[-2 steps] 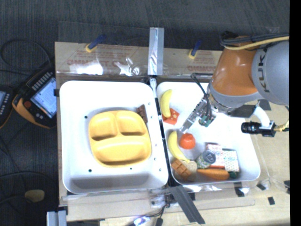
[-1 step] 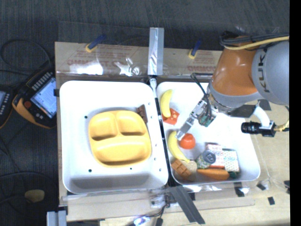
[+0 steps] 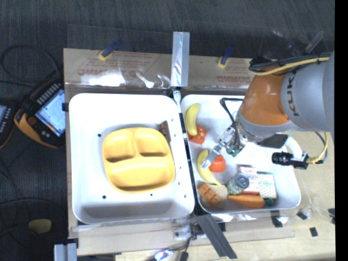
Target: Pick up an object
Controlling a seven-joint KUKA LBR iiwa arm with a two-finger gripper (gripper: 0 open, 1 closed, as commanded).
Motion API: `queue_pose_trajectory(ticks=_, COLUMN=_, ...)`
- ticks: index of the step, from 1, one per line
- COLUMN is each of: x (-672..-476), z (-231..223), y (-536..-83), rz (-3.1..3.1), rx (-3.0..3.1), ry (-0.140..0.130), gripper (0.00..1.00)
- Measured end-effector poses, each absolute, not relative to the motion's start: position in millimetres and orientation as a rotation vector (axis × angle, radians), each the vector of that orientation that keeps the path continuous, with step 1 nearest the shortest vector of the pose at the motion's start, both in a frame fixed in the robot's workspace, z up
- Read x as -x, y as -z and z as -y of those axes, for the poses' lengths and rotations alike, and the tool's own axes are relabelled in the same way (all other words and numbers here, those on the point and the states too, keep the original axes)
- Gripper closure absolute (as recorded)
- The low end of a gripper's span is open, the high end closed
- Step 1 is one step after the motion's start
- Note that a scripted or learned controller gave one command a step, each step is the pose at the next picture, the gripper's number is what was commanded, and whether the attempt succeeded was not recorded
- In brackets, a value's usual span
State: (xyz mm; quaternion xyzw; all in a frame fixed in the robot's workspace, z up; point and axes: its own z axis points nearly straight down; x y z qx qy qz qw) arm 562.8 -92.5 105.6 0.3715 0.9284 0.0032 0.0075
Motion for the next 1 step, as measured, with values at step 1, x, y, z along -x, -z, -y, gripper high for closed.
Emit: queue_pose_trajectory(ticks=1, x=-548.1, z=94.5, y=-100.5, rz=-2.777, rx=-1.41, ry=-0.029, gripper=0.0)
